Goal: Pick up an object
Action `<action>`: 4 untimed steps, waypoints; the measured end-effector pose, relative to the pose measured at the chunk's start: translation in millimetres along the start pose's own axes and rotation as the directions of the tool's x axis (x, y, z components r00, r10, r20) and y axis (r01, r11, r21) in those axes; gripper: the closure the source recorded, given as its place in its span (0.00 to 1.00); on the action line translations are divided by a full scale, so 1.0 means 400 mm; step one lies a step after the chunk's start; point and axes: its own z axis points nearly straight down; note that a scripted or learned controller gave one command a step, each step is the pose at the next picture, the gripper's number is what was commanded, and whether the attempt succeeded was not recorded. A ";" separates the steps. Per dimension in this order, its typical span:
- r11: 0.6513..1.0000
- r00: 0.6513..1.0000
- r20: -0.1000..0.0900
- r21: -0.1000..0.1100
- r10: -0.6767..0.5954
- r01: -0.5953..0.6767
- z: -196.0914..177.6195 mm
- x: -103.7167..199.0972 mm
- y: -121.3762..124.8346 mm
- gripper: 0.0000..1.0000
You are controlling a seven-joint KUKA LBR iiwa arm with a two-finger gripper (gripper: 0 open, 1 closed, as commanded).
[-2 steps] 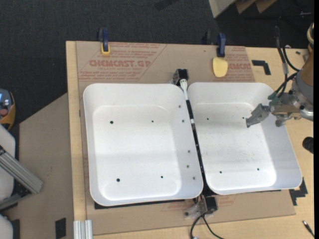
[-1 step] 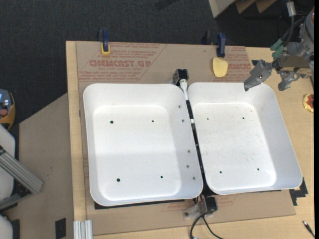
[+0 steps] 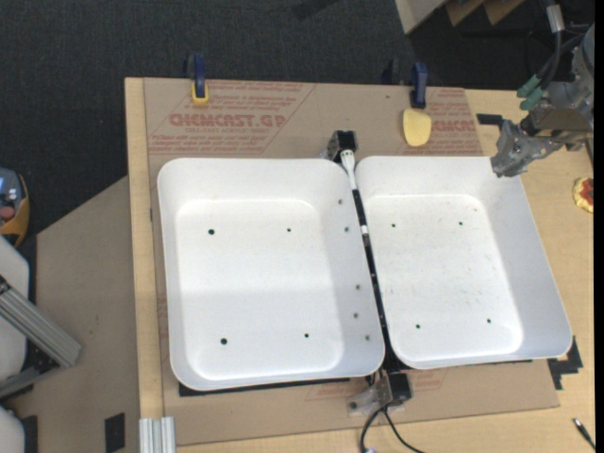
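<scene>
The jaws of the gripper are over the far right corner of the right bin; whether they are open or closed I cannot tell. A small yellow object lies on the brown table, just beyond the right bin and near a blue clamp. The left bin is beside it, their rims touching. Around the table is dark carpet.

The arm reaches in from the upper right, its gripper hanging low, pointing down and leftward.
</scene>
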 end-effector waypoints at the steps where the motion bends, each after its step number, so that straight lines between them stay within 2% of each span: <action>1: 1.000 1.000 -0.003 0.015 -0.002 0.002 0.217 0.052 0.124 1.00; 2: 1.000 1.000 -0.004 0.012 -0.005 0.005 0.380 0.223 0.210 1.00; 3: 1.000 1.000 -0.001 -0.003 0.002 -0.002 0.213 0.177 0.215 1.00; 4: 1.000 1.000 -0.003 0.012 -0.004 0.004 0.368 0.315 0.256 1.00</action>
